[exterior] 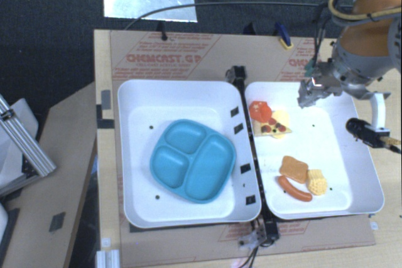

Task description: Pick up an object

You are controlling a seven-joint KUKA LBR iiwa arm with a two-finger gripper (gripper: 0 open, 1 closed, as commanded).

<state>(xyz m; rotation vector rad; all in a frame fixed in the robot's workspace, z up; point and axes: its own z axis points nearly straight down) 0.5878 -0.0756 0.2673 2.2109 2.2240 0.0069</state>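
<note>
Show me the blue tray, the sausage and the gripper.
blue tray (193, 161): camera view, its middle.
sausage (294, 188): camera view, middle of its length.
gripper (308, 97): camera view, its lower tip.

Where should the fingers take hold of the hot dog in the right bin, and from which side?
Probably across the middle of the hot dog, coming straight down. It lies flat, long and narrow, pointing diagonally; the toast and waffle crowd its far side, so the middle offers most room.
</note>
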